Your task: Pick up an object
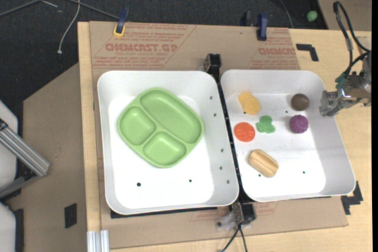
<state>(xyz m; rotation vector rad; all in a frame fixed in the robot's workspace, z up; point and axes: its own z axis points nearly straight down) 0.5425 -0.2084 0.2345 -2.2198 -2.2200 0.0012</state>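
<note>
One gripper (332, 104) sits at the right edge of the right bin (331, 177), just outside or over its rim, nothing seen between the fingers; too small and blurred to tell whether it's apart or together. Cables (348, 38) hang behind it on the bench (88, 97). Nearest item is the brown ball (299, 102), just left of the gripper and inside the bin's upper right. Purple ball (298, 123) lies just below the brown one, close but apart from it. Further left: green piece (266, 124) mid-bin, with the red disc (244, 131) just beside it on its left. Yellow piece (249, 102) is above the disc, near the bin's upper left. Tan roll (263, 163) lies below the disc and green piece, tilted, well apart from the gripper. All six items lie loose on the bin floor, none touching the gripper; the two balls sit between it and the rest. Left bin (118, 186) holds a green divided plate (160, 127), tilted diagonally, well apart from the gripper. Two clamps (121, 22) pin the cardboard at the top edge.
</note>
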